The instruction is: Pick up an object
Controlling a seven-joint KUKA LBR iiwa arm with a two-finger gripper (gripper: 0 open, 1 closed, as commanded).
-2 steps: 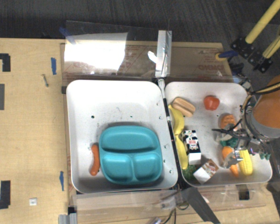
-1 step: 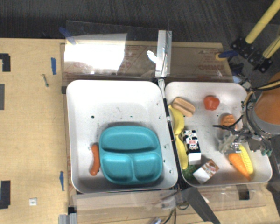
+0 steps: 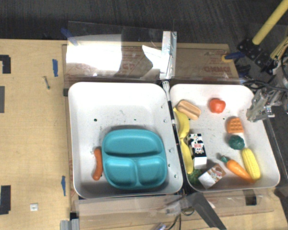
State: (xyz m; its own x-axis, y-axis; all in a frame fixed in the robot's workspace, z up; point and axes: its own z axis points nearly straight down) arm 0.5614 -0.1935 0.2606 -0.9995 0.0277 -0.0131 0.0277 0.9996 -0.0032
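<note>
My gripper (image 3: pixel 260 107) hangs over the right rim of the right bin (image 3: pixel 206 91), and I see nothing in it. Inside that bin lie a hot dog (image 3: pixel 188 109), a red tomato (image 3: pixel 217 105), a yellow banana (image 3: pixel 183 137) along the left wall, a black-and-white box (image 3: pixel 197 145), an orange waffle piece (image 3: pixel 234 125), a dark green item (image 3: pixel 237 142), a corn cob (image 3: pixel 251 163), a carrot (image 3: pixel 237 168) and a small carton (image 3: pixel 211 175). The waffle piece and the tomato lie closest to the gripper, to its left.
The left bin (image 3: pixel 86 104) holds a teal divided plate (image 3: pixel 134 158) and an orange sausage (image 3: pixel 97 164) beside it. A clear plastic sheet (image 3: pixel 120 56) lies behind the bins. A yellow pole (image 3: pixel 276 13) and cables stand at the far right.
</note>
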